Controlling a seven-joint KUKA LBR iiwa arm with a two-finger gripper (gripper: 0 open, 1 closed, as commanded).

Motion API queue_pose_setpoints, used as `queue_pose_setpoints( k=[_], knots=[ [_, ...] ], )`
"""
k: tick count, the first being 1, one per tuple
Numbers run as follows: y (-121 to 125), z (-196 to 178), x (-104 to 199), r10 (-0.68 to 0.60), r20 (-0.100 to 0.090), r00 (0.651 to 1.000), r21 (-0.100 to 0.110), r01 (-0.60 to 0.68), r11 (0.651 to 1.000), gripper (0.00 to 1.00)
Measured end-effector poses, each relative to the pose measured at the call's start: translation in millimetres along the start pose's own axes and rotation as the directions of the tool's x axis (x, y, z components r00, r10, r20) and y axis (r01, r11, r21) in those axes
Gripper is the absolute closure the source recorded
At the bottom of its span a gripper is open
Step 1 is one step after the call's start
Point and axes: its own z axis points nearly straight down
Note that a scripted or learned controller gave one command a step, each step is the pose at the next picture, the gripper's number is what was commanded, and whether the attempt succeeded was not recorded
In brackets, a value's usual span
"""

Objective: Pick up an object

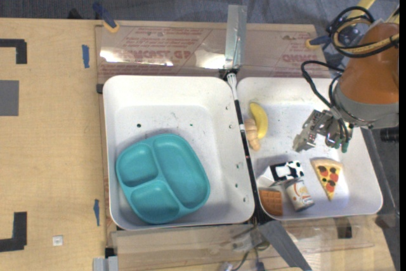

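Gripper [315, 131]: hung over the right bin, toward its right side; fingers pointed left and down; spread or pressed together could not be told; nothing seen between them.
Arm [373, 73]: reached in from the right, orange band above the wrist, cables looped at the far side.
Nearest candidate: pizza slice toy [328, 177], lying flat just near of the gripper, apart from it.
Other candidates: small can [299, 194] tipped on its side at the near edge; black-and-white toy [286, 171] just left of it; waffle-like orange piece [271, 202] in the near-left corner; banana [256, 124] along the left wall.
Right bin [288, 95]: white, shallow, held all loose objects.
Left bin [165, 98]: held a teal divided plate [162, 178] in its near half.
Task state: judged not yet picked; every object rested on the bin floor.
Risk, flat slice: likely hard to pinch; fingers could skid over it.
Risk, clutter: can, toy and waffle piece lay close together; a descent there could shove neighbours or close on two at once.
Risk, banana: sat beside the wall; a finger could strike the rim.
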Motion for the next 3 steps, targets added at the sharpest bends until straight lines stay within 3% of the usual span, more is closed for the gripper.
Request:
queue_pose_setpoints(
  k=[1, 2, 3],
  knots=[
    [41.7, -43.6, 56.7, 0.227, -0.003, 0.974, 0.001, -0.227, 0.974, 1.0],
    [133.9, -108.1, 103.5, 0.19, -0.002, 0.982, -0.003, -0.19, 0.982, 1.0],
    [152.1, -70.1, 137.7, -0.116, -0.007, 0.993, 0.0, 0.116, 0.993, 1.0]
  ],
)
